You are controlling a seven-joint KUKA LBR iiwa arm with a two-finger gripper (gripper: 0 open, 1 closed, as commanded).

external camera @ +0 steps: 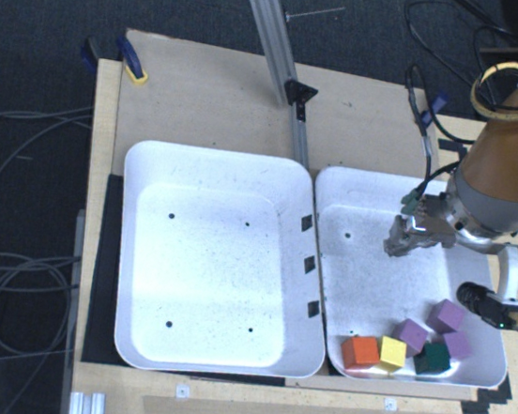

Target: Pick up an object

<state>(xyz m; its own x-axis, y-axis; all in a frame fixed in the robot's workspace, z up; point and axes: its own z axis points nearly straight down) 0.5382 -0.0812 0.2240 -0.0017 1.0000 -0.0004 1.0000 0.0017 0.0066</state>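
Camera view shows my gripper (406, 238) mid-right, finger state I cannot tell; I'd descend squarely over the orange block (362, 351) lower right.

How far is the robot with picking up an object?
Done: nothing is lifted yet. In hand: the gripper hangs above the right bin, carrying nothing visible. Left: reach the blocks in the bin's near corner, such as the orange block or yellow block, grasp one and lift.
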